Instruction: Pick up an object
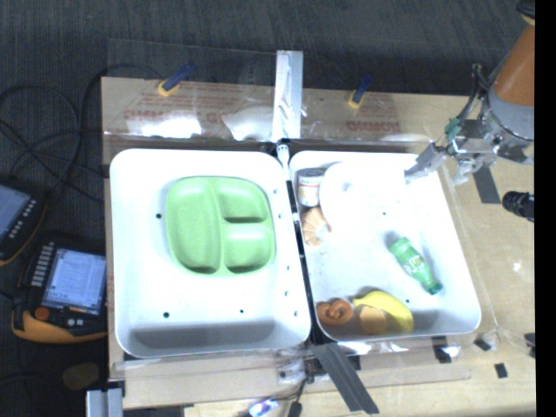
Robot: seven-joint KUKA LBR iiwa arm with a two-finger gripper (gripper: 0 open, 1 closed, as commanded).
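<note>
Two white bins sit side by side on your bench, and all the loose stuff is in the right bin [452, 233]. The left bin [130, 233] has a green divided plate [219, 224] lying flat in its middle.

Your gripper [432, 156] hangs over the far right corner of the right bin, just above the rim, with the grey arm [512, 115] and its orange band coming in from the right edge. You can't really make out the fingers from this angle; it's a pale blur against the white bin, so I can't tell how far apart they are. Nothing visible is caught in it, and it doesn't seem to be touching any of the objects.

Things you could grab: a small green bottle [414, 265] lying on its side, tilted, roughly mid-bin and well apart from the gripper. A yellow banana-like piece [388, 309] sits against the near wall, touching a brown rounded item [337, 312] to its left. Up along the left wall there's a small can [309, 185] near the far corner and a tan lumpy thing [314, 225] just below it.
</note>
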